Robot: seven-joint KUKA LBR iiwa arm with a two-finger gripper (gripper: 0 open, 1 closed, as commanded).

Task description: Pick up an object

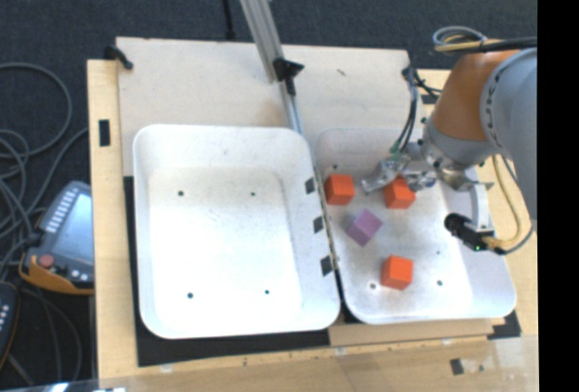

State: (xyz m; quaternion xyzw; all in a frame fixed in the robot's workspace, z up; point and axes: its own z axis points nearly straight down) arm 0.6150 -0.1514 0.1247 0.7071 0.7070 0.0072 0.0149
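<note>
Bench (208,64) w/ two white bins side by side. Left bin (226,150) is the bigger patch in view, bare white floor w/ a few dark dots. Right bin (493,291) holds all the blocks.

Arm (493,105) comes in from the right, grey w/ orange band, wrist over the far part of the right bin. Gripper (398,184) hangs low at the far-middle of that bin, right at an orange cube (399,195). The metal fingers sit around the cube's far edge, but can't tell whether they're open or closed, or whether the cube is actually between them – too small and cluttered. Not calling it held.

Blocks, approx same size:
- orange cube at the gripper – likely target
- second orange cube (340,189) to its left, close to the bin's left wall, apart from the gripper
- purple cube (365,226) nearer, between the others, tilted diagonally
- third orange cube (396,272) nearest, well apart from the rest

Step in hand, imo: grasp stage – gripper is down at the cube, cube sitting on the bin floor, not lifted.

Next move calls for: fingers straddling the cube squarely, a firm close, then a straight lift. Risk: if off-centre, the cube gets nudged or slips out. Purple cube is near but looks clear of the lift path.
</note>
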